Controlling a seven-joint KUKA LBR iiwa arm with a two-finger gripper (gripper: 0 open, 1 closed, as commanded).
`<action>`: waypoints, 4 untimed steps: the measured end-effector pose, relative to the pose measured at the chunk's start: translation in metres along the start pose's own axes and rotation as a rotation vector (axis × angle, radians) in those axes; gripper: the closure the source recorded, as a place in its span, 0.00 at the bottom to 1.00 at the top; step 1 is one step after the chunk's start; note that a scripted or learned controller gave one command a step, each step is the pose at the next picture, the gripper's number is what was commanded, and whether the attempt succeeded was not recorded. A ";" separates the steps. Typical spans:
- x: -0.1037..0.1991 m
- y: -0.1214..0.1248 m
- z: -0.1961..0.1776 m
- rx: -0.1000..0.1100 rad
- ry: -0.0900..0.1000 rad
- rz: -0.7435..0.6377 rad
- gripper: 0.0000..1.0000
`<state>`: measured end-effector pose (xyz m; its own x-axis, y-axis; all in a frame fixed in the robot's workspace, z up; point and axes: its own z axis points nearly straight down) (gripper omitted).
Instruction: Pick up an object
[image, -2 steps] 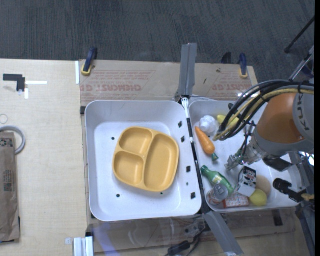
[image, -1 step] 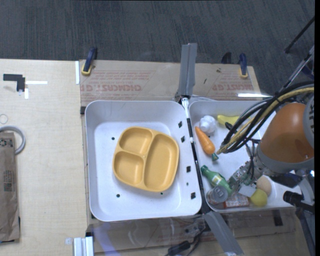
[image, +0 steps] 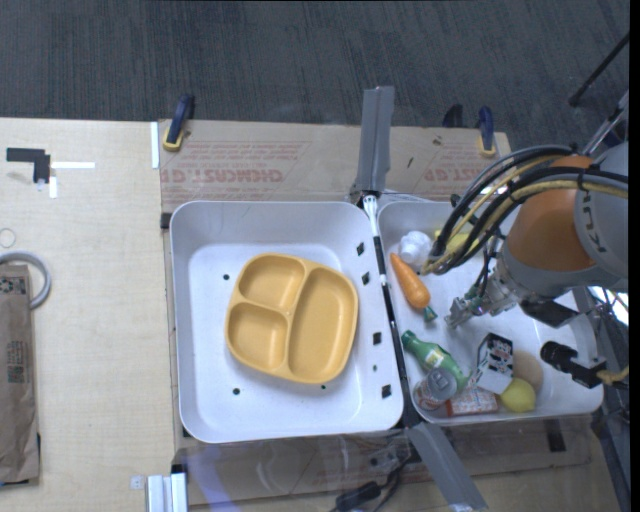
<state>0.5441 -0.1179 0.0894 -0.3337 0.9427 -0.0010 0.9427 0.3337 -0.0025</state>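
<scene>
Right bin (image: 590, 400), near edge: yellow lemon (image: 519, 397), clear glossy cup (image: 437, 385) on its side, green bottle (image: 432, 353) lying slantwise, small black-and-white block (image: 494, 356). Further back: tapered orange carrot (image: 409, 281) with green tip, white crumpled lump (image: 414, 244) by the far wall. Left bin (image: 200, 330): yellow three-compartment plate (image: 292, 317), smooth plastic, rounded corners, nothing in its wells. Gripper (image: 466, 308) hangs over the right bin's middle, between carrot and block; cannot tell its finger state, nothing visibly held. Cardboard sheet (image: 300, 165) beyond the bins.
</scene>
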 end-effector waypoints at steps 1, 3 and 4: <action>0.051 -0.042 -0.100 0.000 0.001 -0.122 1.00; 0.032 -0.005 -0.278 0.000 -0.001 -0.217 1.00; 0.020 0.075 -0.316 0.001 -0.001 -0.219 1.00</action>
<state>0.6088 -0.0732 0.4050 -0.5304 0.8477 -0.0017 0.8477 0.5304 -0.0033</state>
